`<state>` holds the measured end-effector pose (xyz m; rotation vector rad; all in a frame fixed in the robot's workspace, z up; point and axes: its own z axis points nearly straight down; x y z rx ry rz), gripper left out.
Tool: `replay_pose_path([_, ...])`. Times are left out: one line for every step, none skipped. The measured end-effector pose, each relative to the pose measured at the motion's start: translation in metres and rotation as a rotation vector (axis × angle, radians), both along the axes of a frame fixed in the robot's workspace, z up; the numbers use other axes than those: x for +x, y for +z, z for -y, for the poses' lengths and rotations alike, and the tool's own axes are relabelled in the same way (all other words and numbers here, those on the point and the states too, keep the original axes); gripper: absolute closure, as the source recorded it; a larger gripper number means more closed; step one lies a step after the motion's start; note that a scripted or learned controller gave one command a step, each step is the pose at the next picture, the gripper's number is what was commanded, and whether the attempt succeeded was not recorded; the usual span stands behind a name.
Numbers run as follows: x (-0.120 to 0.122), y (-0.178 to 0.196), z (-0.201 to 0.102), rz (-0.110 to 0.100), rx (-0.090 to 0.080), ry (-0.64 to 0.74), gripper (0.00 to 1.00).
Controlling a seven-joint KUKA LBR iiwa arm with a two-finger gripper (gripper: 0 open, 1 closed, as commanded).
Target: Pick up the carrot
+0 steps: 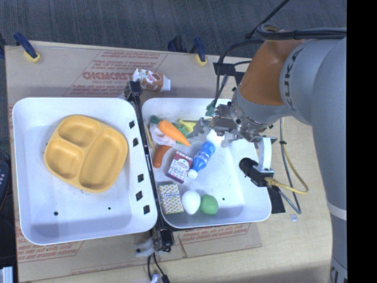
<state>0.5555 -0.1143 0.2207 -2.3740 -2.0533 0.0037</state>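
The orange carrot [173, 132] with a green top lies tilted in the upper left of the right bin [250, 208], close to the divider. My gripper [217, 127] hangs over the upper middle of that bin, to the right of the carrot and apart from it. The grey wrist and the orange band cover it from above. A blue bottle [203, 157] lies just below the gripper. Nothing of the carrot is under the gripper.
Around the carrot lie a pinkish item [158, 135], an orange sausage [160, 155], a red packet [179, 167], a cracker box [171, 198], a white egg [191, 202] and a green ball [209, 204]. The left bin holds a yellow divided plate [86, 152]. A small carton [151, 80] lies behind the bins.
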Motion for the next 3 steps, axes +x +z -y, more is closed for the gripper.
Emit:
replay_pose_path([0.079,-0.122,-0.023,0.001,0.000,0.103,0.00])
replay_pose_path([0.078,-0.111,-0.022,-0.006,0.001,0.107,1.00])
replay_pose_path([0.027,0.122,-0.032,0.005,-0.002,0.082,1.00])
